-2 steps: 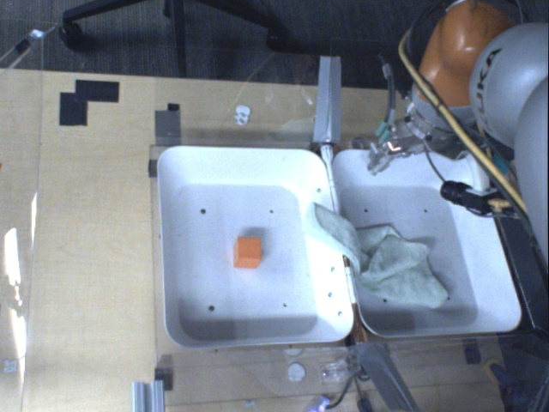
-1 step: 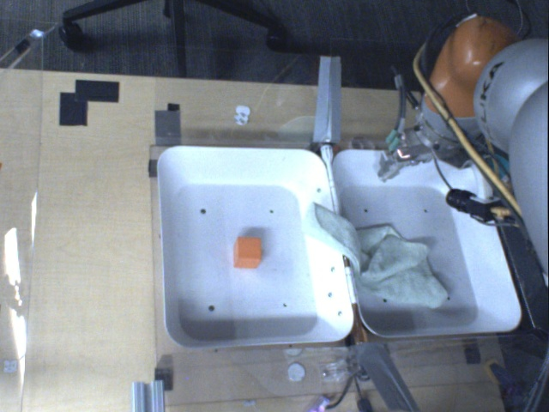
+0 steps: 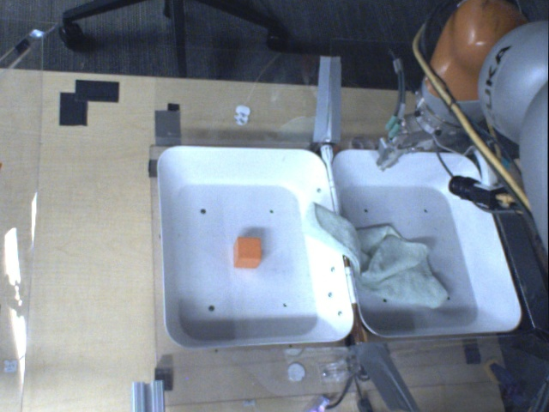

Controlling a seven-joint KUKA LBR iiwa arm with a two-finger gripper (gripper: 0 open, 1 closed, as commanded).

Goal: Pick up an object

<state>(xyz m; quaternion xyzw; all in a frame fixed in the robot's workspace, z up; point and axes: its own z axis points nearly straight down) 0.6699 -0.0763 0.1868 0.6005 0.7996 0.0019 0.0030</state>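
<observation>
Fingers point(image 3: 396, 148) over right bin point(image 3: 506, 316) rim, orange cube point(image 3: 248, 252) squarish, slightly skewed

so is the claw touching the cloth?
Apart. Camera view shows the claw over the right bin's far rim, bare white floor between it and the cloth.

From my remote seat I saw two white bins, the left bin point(image 3: 184, 230) and the right bin point(image 3: 480, 256), both plain but for small dark dots across their floors. A solid orange cube point(image 3: 248, 252) stood out in the left one. A pale grey-green cloth point(image 3: 390, 269), unpatterned, was draped across the shared rim. The bench point(image 3: 86, 230) was light tan wood with black blocky marks point(image 3: 86, 99) near its far edge. The arm point(image 3: 515, 67) showed grey, with an orange band point(image 3: 467, 37).
</observation>
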